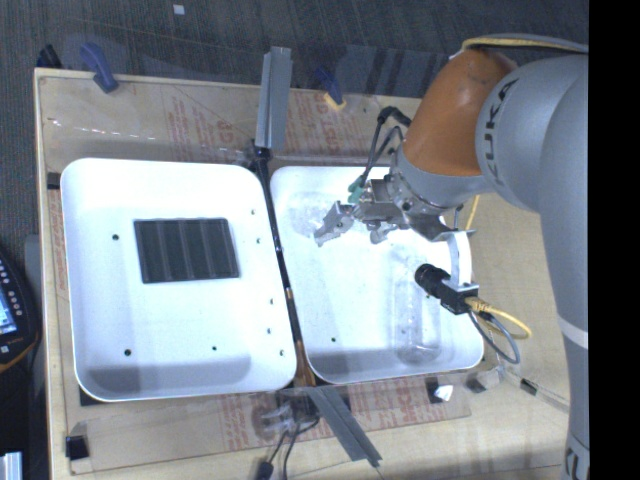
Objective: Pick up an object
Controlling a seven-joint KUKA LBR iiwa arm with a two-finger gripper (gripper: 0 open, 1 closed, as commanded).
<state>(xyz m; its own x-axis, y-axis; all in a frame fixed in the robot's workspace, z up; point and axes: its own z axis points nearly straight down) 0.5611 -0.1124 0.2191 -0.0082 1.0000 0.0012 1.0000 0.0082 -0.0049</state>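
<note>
A dark grey ribbed rectangular pad [187,249] lies flat in the left bin [90,188], a little above its middle. A clear plastic bottle [415,313] lies in the right bin [340,363], near its right wall, faint against the white floor. My gripper [332,224] hangs over the upper left part of the right bin, pointing left, and is apart from the bottle. Nothing is seen held in it. The wrist and the orange band [460,118] cover the bin's upper right corner.
A black plug [438,284] and a yellow cable [500,320] hang from the wrist over the right bin's right wall. A grey metal bar [271,98] stands behind the seam between the bins. Blue clamps [100,68] sit on the bench's back edge.
</note>
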